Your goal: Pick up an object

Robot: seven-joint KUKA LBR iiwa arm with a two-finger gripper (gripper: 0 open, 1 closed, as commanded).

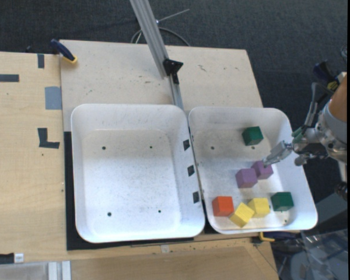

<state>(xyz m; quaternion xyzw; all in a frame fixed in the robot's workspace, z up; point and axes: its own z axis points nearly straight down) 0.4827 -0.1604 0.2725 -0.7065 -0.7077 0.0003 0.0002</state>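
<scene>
One gripper (274, 155) is seen low over the right bin (221, 116), its tip just above a purple block (262, 170); whether it is wide or narrow cannot be told. A second purple block (246, 177) is set touching the first. An orange block (223, 206), two yellow blocks (243, 214) (260, 206) and a green block (282, 201) are lined along the near wall, and another green block (252, 136) is placed apart toward the far side. The approach step is judged to be in hand, with nothing yet lifted. A straight descent onto the nearest purple block is called for next, kept clear of its neighbour.
</scene>
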